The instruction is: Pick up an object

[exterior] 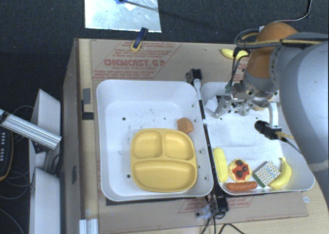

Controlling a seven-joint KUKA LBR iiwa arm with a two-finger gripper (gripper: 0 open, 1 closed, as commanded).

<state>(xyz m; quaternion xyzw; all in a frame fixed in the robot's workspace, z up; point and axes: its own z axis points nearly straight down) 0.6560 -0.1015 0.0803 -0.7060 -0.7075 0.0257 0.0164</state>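
Two bins: side by side on the bench.
Left bin [110,125]: yellow tray [163,159], brown nugget [185,124] just behind it.
Right bin [303,179]: corn [220,164], pizza [239,169], sausage [240,186], sponge [266,173], banana [282,174] along the front edge.
Handling: likely light, stiff plastic toys; banana pinches best mid-length.
Gripper [234,105]: over the right bin's back, holding nothing visible; spread cannot be told.

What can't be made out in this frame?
- Gripper, camera view: too small and cluttered to tell whether it is open or holds anything.
- Right bin: its far and right parts are covered by the arm.
- Patterned item by the banana: too small to identify.
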